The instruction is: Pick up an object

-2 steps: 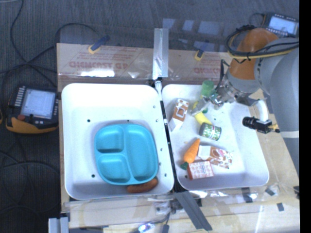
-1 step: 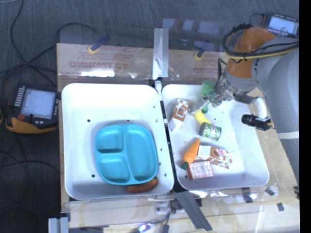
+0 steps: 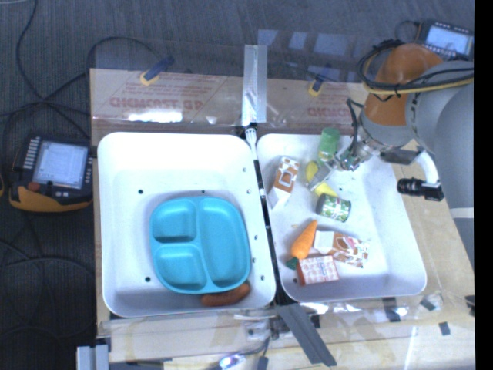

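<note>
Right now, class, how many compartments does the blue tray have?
3. The blue tray in the left bin has one large compartment on the right side and two smaller ones on its left, upper and lower.

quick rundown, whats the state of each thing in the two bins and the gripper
blue tray: flat in left bin, compartments bare
sausage: lying beside tray's near edge
green bottle: in right bin by the gripper
can: on its side
carrot: lying flat
gripper: down in right bin's far end

hand (image 3: 348,160) fingers: too small to tell | arm (image 3: 447,122): cut off at right edge
</note>
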You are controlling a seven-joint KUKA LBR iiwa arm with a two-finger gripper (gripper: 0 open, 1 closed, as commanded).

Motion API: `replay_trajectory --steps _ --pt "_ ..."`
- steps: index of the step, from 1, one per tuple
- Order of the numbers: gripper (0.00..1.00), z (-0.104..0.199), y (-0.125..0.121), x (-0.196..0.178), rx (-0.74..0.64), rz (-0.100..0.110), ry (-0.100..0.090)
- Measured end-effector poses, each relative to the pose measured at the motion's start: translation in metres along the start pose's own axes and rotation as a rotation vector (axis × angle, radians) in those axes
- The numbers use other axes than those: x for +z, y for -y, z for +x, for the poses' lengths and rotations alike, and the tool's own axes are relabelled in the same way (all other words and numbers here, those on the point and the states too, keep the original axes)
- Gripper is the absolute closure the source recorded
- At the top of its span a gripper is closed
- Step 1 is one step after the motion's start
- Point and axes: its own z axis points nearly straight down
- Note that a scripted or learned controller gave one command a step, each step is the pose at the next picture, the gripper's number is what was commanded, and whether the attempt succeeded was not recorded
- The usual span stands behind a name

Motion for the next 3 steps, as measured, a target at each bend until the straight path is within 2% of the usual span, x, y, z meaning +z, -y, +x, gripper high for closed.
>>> replay_trajectory --steps 3 --pt "0.0 0.0 -0.0001 0.0 0.0 0.0 0.0"
